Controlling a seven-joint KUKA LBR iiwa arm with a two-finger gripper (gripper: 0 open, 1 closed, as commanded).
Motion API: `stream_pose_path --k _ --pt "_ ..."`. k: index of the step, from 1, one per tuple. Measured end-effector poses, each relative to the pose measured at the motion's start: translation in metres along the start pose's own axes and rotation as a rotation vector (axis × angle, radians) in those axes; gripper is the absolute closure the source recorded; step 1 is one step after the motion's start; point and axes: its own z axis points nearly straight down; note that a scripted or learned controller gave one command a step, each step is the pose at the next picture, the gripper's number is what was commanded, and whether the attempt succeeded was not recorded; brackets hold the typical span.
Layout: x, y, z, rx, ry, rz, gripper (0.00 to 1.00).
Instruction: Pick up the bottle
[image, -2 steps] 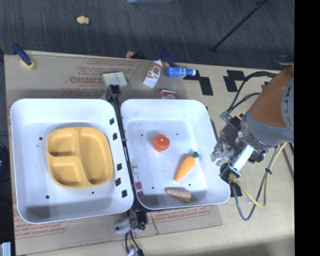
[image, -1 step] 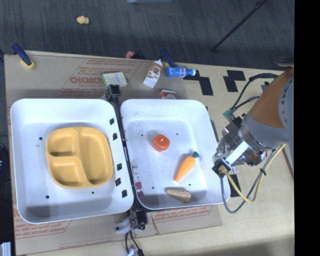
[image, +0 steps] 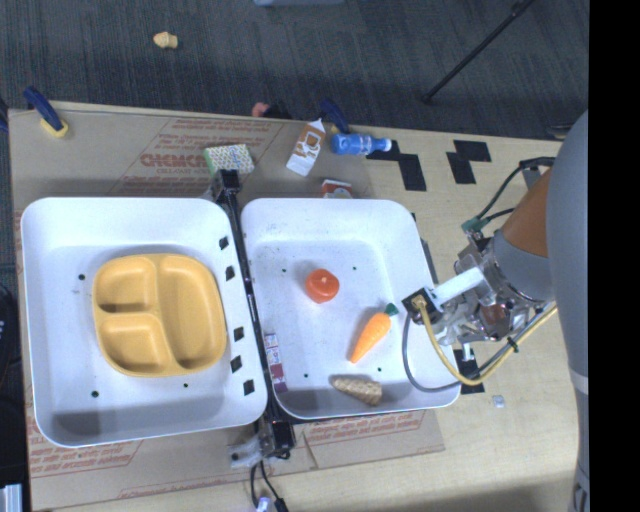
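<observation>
Arm parked at the right bin's edge, bottle far off.
Camera view: the gripper sits by the right bin; whether it is open I cannot tell. The bottle lies on the bench well beyond it, up-left; it should travel over and descend across its body.

A small blue plastic bottle lies on the tan cardboard bench printed with red lettering. The left white bin holds a yellow divided tray; the right white bin holds an orange toy carrot with green top, an orange-red round cap and a speckled brown biscuit.
</observation>
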Motion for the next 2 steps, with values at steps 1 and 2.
stream_pose_path --k 1,2 --pt "0.0005 0.0001 -0.0225 0.000 0.001 -0.046 1.00" --pt "0.0002 -0.0003 -0.0157 0.002 -0.001 -0.001 1.00"
